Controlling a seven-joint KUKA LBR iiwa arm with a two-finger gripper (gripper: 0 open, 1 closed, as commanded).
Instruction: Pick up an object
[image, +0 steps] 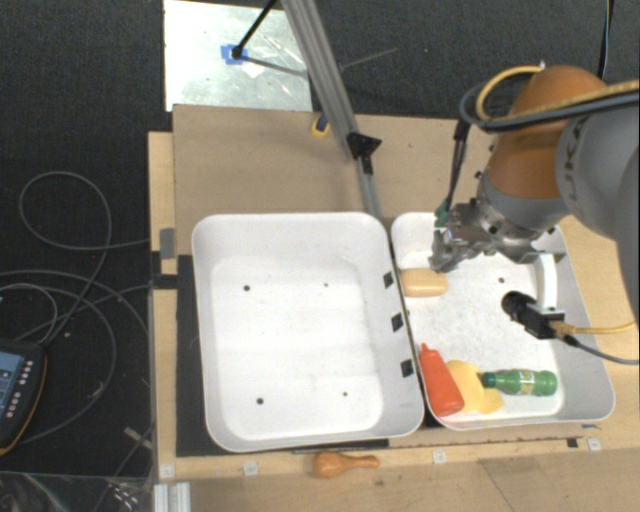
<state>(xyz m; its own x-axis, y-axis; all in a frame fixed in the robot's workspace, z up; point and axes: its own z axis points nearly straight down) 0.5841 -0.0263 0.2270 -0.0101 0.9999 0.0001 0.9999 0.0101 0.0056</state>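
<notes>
My gripper (445, 258) hangs over the upper left part of the right bin (590, 385), just above and to the right of a tan bread-like piece (423, 284). At the bin's front lie a red bottle (441, 381), a yellow piece (474, 386) and a green bottle (520, 381). Nothing shows between the gripper's tips.
The left bin (290, 330) sits beside the right one, joined by black clips. A tan pear-shaped thing (345, 462) lies on the bench in front of the bins. A grey pole (335, 95) slants down to the bins' back edge.
</notes>
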